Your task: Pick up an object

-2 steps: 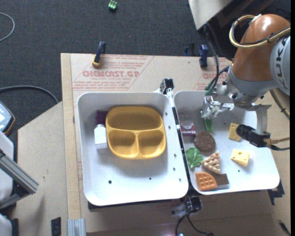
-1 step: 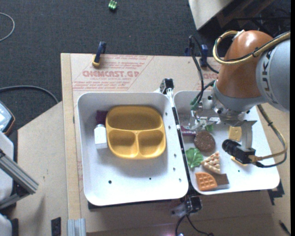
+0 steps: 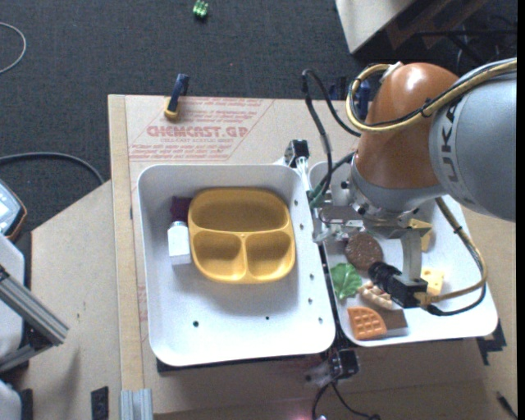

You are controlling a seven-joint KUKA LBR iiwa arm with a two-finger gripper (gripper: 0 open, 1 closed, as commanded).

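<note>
My gripper (image 3: 392, 256) hangs low over the right bin (image 3: 484, 316), under the orange wrist band (image 3: 402, 123), which hides much of that bin. Just left of it lies a round brown patty (image 3: 362, 248). Toward the front of the bin I see a green lettuce leaf (image 3: 346, 281), a tan lumpy piece (image 3: 377, 294), an orange waffle (image 3: 367, 322) and a yellow cheese wedge (image 3: 434, 284). The left bin (image 3: 164, 328) holds a yellow divided plate (image 3: 242, 234), a small white bottle (image 3: 179, 243) and a dark maroon item (image 3: 180, 205).
Black cables run past the rim between the two bins and along the right bin's front. A blue and yellow tool (image 3: 175, 96) lies on the printed board (image 3: 205, 127) behind the bins. A small green thing (image 3: 200, 9) lies on the dark floor.
</note>
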